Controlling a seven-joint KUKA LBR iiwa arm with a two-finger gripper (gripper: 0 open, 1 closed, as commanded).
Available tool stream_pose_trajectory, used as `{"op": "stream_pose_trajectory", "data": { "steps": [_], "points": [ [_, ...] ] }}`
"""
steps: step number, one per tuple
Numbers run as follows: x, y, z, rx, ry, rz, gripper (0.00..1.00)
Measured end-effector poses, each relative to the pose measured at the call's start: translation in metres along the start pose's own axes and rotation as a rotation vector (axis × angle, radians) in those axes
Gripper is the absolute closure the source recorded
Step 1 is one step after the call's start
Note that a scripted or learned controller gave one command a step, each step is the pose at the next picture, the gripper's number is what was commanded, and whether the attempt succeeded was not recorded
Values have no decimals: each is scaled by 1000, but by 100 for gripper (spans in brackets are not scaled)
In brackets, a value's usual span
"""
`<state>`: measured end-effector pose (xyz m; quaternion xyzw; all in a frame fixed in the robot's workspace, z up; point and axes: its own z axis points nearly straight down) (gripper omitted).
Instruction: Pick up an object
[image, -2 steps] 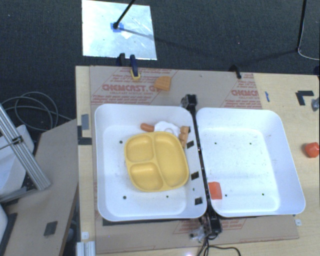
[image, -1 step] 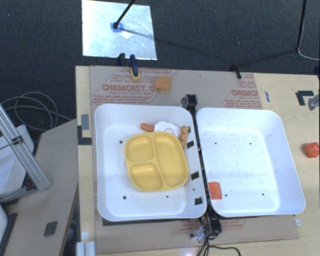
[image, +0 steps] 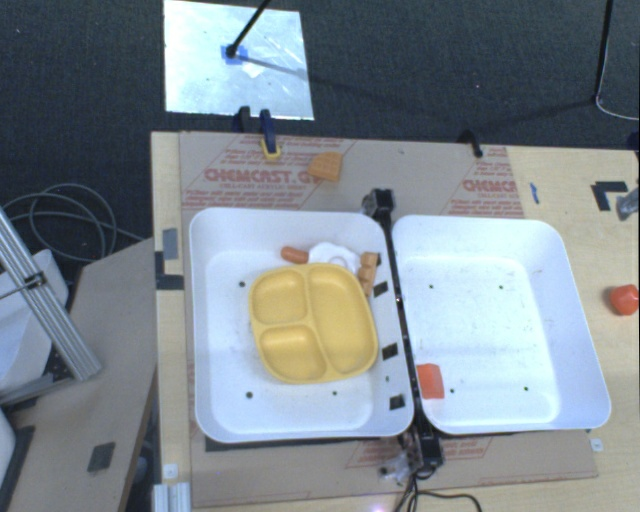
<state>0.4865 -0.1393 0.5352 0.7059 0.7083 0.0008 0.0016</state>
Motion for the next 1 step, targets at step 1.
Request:
{"op": "stream_pose_trajectory", "data": {
  "steps": [1],
  "points": [
    [0, 0, 0, 0, 0, 0, 0]
  ]
}}
